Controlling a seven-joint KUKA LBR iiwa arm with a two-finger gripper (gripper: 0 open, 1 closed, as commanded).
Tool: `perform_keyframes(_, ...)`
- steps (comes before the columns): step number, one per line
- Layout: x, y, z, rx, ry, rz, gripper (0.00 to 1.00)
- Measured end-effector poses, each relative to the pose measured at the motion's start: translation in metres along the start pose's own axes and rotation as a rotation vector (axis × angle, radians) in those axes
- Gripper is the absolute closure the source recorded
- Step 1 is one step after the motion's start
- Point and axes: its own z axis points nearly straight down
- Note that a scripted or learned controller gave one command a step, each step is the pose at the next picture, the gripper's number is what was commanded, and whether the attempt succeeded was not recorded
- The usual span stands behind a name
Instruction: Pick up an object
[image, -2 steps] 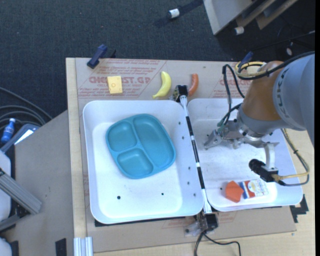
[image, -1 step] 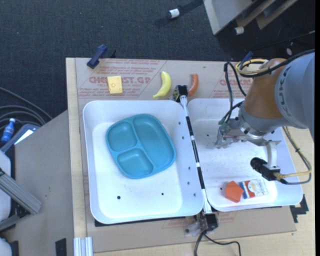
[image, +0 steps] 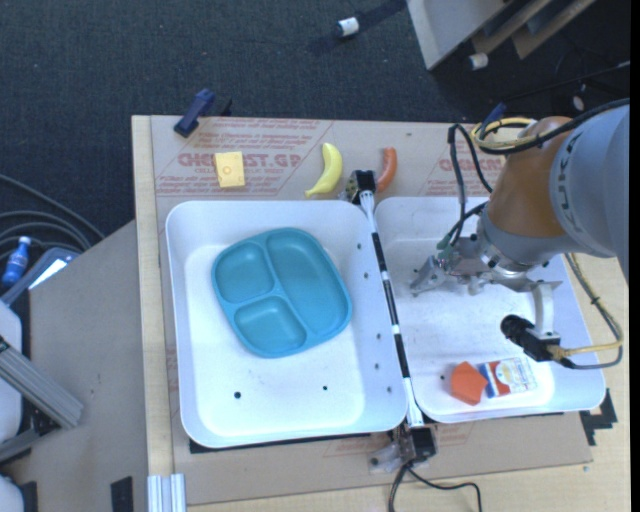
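In the right bin (image: 420, 215), near its front edge, an orange block (image: 465, 382) lies against a white, blue and orange packet (image: 509, 376). A blue divided plate (image: 281, 291) sits in the left bin (image: 200, 380). My gripper (image: 449, 279) hangs low over the middle of the right bin, under the grey arm with its orange band (image: 525, 195). Its fingers (image: 424, 279) are spread open with bare bin floor between them. The gripper is well behind the orange block and the packet, touching neither.
Behind the bins, the bench holds a yellow banana (image: 325, 170), an orange pepper-like toy (image: 386, 168), a yellow block (image: 229, 171) and a blue object (image: 193, 112). A black-and-white divider (image: 385, 290) separates the bins. A black cable plug (image: 528, 337) hangs over the right bin.
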Motion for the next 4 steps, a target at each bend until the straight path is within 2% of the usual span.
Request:
perform_keyframes(1,-0.008,0.084,0.019,0.0,-0.002,-0.003,0.0)
perform_keyframes(2,-0.008,0.085,0.009,-0.003,-0.003,-0.004,1.0)
perform_keyframes(3,-0.007,0.085,0.009,-0.002,-0.003,-0.004,0.0)
perform_keyframes(4,-0.002,0.089,0.019,-0.002,-0.003,-0.003,0.0)
